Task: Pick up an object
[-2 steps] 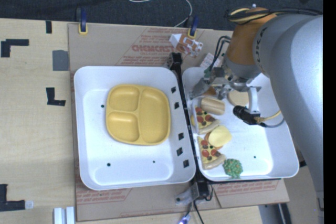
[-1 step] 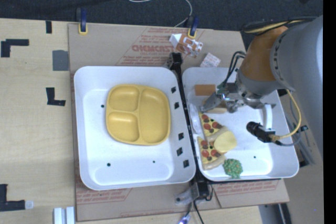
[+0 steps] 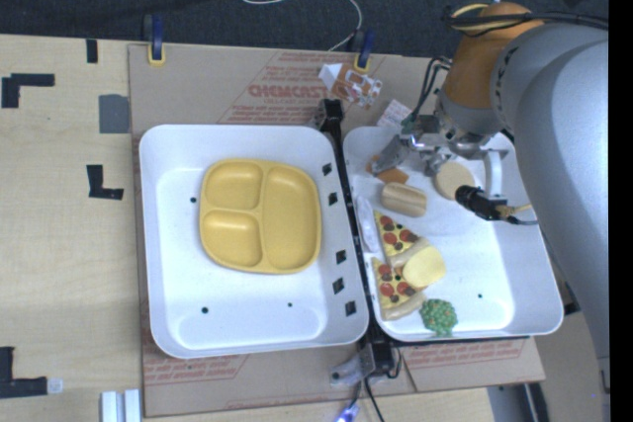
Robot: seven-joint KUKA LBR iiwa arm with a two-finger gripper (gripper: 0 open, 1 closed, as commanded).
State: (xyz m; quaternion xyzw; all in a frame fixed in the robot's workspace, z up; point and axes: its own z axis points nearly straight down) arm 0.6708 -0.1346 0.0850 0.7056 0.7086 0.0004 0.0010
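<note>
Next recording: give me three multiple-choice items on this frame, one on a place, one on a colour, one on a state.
1. Where does the broccoli lie?
A. right bin, near edge
B. left bin
C. on the cardboard

2. What colour is the divided plate?
A. white
B. yellow
C. green

3. How does the divided plate lie?
A. flat, compartments up
B. on edge
C. upside down

Key: 1 A, it sits low in the right bin beside the pizza slices. 2 B, yellow against the white left bin. 3 A, three compartments face up.

Arm (image 3: 569,104): broad, smooth grey casing. Orange band (image 3: 475,64) sits above the wrist, left of the casing. Below the band, metallic gripper (image 3: 440,148) hardware with thin dark cables alongside.
</note>
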